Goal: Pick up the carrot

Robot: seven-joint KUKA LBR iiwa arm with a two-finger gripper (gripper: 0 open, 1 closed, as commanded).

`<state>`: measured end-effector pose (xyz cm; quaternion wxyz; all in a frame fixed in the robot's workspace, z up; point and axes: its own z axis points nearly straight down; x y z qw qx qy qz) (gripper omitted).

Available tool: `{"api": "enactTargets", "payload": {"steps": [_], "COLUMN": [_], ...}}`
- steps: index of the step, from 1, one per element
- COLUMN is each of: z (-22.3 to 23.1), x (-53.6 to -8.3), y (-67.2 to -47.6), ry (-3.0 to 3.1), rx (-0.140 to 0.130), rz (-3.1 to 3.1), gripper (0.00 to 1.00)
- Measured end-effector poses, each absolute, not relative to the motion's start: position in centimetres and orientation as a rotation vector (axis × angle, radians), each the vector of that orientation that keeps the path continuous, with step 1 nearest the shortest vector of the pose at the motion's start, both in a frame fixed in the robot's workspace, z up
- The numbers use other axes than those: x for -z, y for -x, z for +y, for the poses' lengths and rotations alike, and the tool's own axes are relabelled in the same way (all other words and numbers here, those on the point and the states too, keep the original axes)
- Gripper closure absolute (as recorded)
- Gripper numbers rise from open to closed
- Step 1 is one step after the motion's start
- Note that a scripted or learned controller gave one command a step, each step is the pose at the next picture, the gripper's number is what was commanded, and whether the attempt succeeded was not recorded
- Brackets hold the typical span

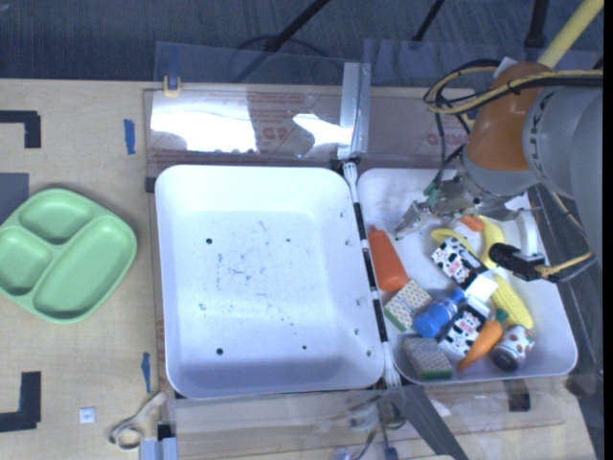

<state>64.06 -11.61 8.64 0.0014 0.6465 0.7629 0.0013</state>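
The carrot (482,341) is a small orange toy lying slantwise near the front of the right bin (565,338), between a blue bottle (439,316) and a small can (514,346). My gripper (421,214) hangs over the back left part of that bin, well behind the carrot and apart from it. It is open and holds nothing. The grey arm with its orange band (498,137) reaches in from the upper right.
The right bin also holds an orange oblong piece (388,262) by its left wall, bananas (479,230), corn (510,300), black-and-white cartons (452,257) and a sponge (407,302). The left bin (177,286) adjoins it. A green divided plate (62,254) lies at far left.
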Motion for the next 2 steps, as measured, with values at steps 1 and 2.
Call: {"api": "enactTargets", "payload": {"steps": [1,2], "z": [-15.0,-12.3], "x": [-14.7,-9.7], "y": [-66.8,-66.6], "ry": [-2.181,-2.254], "rx": [-0.003,-0.019], "rz": [2.255,2.161], "gripper": [0.0,0.0]}}
